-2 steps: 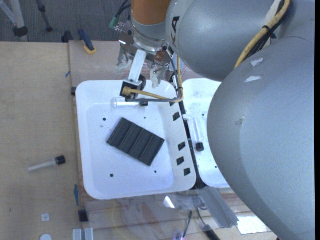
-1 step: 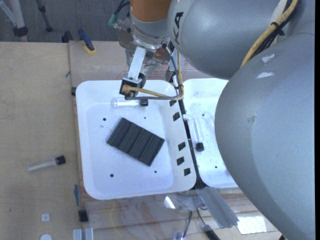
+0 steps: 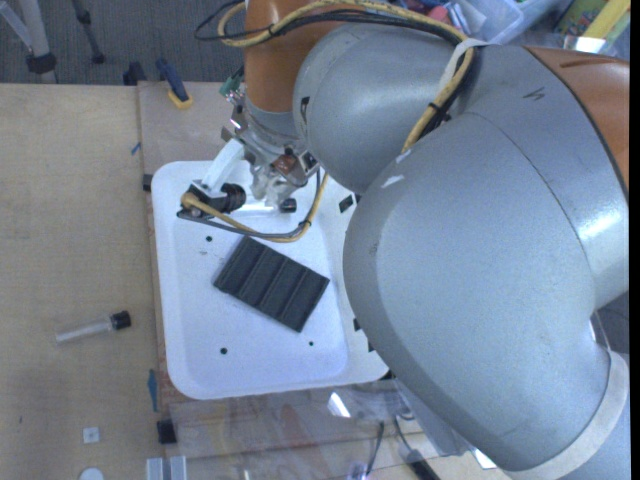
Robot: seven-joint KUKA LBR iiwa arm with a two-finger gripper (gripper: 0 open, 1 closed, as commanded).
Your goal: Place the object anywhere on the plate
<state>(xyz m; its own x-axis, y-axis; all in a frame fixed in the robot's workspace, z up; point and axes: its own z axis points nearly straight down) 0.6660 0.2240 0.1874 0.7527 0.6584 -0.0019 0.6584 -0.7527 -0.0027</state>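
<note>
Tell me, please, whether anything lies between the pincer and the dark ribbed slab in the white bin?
Nothing visible does: the pincer sits just above the dark ribbed slab, with bare floor of the white bin between them.

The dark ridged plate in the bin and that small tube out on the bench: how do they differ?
The dark ridged plate is flat, broad, rectangular and near-black, with parallel grooves; the small tube is thin, pale and rod-shaped with a black cap at one end. The plate lies inside the white bin, below the gripper; the tube lies outside it on the wooden bench. Both lie flat and at a slant.
</note>
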